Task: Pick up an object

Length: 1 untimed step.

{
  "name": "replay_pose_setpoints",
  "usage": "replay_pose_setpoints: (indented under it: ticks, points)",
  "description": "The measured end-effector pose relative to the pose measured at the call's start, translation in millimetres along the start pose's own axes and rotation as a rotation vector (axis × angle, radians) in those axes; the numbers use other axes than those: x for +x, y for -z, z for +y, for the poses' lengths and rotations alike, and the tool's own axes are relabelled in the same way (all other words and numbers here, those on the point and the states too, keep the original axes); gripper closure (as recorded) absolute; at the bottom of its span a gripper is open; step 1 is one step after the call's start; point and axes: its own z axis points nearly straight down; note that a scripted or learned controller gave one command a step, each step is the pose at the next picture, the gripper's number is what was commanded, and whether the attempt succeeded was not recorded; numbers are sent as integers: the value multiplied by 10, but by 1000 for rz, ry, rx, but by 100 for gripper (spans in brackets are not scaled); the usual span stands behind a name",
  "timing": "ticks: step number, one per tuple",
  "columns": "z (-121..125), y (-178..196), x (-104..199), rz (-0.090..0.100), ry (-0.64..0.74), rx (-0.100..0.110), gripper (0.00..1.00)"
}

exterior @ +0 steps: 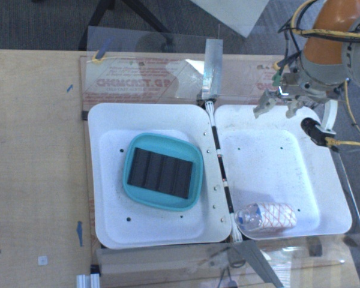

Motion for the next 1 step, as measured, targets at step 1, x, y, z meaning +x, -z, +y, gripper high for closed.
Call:
replay_pose_setpoints:
  ticks: [1]
  points:
    - [49,642,-526,-4,153,-7,0]
